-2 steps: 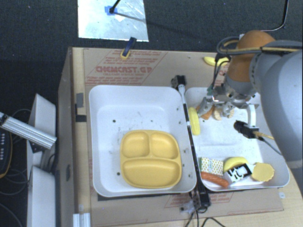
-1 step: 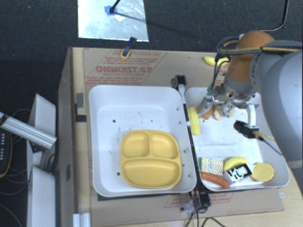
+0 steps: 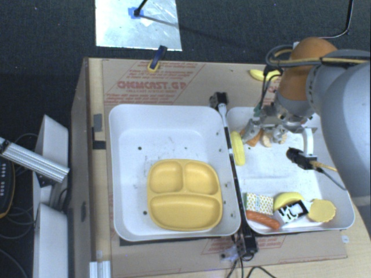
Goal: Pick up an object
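Grey arm (image 3: 342, 97) with orange band in the upper right of the frame, reaching down over the right white bin (image 3: 272, 172). Left white bin (image 3: 156, 132) at centre, bearing a yellow divided plate (image 3: 185, 194) in its lower half. Gripper (image 3: 264, 133) low over the upper part of the right bin, a small tan piece (image 3: 267, 139) just at its tip; open or closed, cannot tell. Against that bin's left wall, a long yellow piece (image 3: 236, 148). Along its lower edge, left to right: checkered packet (image 3: 259, 202), orange stick (image 3: 264, 219), yellow item with a black-and-white label (image 3: 290, 206), flat yellow round (image 3: 322, 211).
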Available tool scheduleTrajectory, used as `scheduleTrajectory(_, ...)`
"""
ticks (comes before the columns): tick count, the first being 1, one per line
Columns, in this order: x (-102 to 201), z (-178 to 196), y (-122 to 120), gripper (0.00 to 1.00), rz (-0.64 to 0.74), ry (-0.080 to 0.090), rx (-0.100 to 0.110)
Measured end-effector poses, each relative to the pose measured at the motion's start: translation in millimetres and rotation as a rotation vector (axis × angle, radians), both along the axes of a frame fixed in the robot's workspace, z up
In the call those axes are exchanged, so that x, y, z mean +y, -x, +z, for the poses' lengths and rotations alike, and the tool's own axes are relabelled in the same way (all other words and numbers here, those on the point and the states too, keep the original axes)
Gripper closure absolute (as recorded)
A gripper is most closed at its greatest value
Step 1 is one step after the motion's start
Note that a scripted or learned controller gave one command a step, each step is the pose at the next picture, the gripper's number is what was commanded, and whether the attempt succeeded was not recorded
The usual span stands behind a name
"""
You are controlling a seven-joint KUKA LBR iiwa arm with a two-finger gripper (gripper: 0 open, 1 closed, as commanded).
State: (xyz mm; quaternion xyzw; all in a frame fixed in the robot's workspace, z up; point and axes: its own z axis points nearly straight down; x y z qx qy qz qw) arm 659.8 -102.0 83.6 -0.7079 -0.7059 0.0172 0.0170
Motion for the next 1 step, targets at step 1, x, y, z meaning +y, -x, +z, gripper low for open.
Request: scheduleTrajectory(1, -0.1, -0.1, 0.0, 0.0, 0.0, 0.001, 0.0)
